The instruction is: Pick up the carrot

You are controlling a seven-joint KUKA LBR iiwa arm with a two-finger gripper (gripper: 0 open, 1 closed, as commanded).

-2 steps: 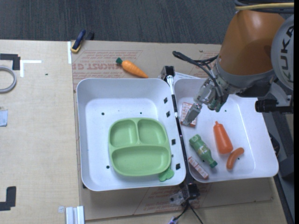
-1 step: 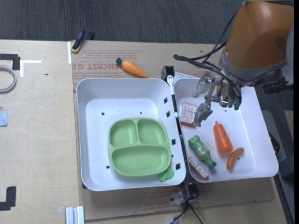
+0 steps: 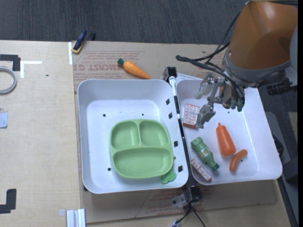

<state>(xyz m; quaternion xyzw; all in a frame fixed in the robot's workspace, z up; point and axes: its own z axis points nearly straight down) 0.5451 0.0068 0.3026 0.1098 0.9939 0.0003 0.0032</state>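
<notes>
One carrot [image 3: 134, 69] on cardboard [image 3: 102, 63] — mirrored print unreadable

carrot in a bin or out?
Out. The carrot lies on the cardboard behind the left bin, outside its rim.

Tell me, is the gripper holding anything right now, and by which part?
Nothing is held. The gripper hangs over the right bin near the small red-and-white box; the carrot lies outside the bins.

Bright, even overhead light — soft shadows, mild glare on white bins [image 3: 90, 141], slightly grainy.
</notes>
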